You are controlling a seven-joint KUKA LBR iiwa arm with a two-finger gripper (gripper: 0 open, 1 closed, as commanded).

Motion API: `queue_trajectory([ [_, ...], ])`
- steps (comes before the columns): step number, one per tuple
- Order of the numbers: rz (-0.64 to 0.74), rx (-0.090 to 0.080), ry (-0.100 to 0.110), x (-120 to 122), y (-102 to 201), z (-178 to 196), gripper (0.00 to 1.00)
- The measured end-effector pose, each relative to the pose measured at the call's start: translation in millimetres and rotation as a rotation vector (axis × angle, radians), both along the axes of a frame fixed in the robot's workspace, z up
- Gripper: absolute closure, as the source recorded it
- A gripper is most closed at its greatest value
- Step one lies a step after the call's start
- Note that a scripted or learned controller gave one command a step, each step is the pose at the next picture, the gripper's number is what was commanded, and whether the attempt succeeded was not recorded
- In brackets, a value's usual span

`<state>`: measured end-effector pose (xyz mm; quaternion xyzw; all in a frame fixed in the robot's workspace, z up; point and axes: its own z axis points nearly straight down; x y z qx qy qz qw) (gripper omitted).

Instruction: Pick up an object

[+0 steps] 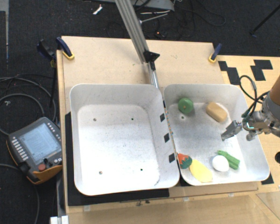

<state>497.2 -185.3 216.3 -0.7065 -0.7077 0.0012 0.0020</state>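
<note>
The right bin (252,169) holds several small objects. A green ball (186,105) and a tan bread-like lump (216,111) lie toward its far side. Along the near side lie a white egg (220,163), a green pod-shaped piece (229,158), a yellow piece (201,171) and a small red-orange piece with a green top (184,161). My gripper (237,132) hangs over the right part of this bin, between the tan lump and the egg, touching neither. I see nothing held in it.
The left bin (79,125) stands beside the right one, sharing a middle rim with black markers (168,136). A slanted metal pole (135,31) rises from the bench's far side. Clamps sit at the bench's far corners (65,50). A teach pendant (35,146) lies off the left edge.
</note>
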Motion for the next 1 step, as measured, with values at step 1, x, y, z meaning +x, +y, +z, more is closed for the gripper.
queue_trajectory([
  [1,-0.001,-0.001,-0.004,1.0,0.1,2.1,0.00],
])
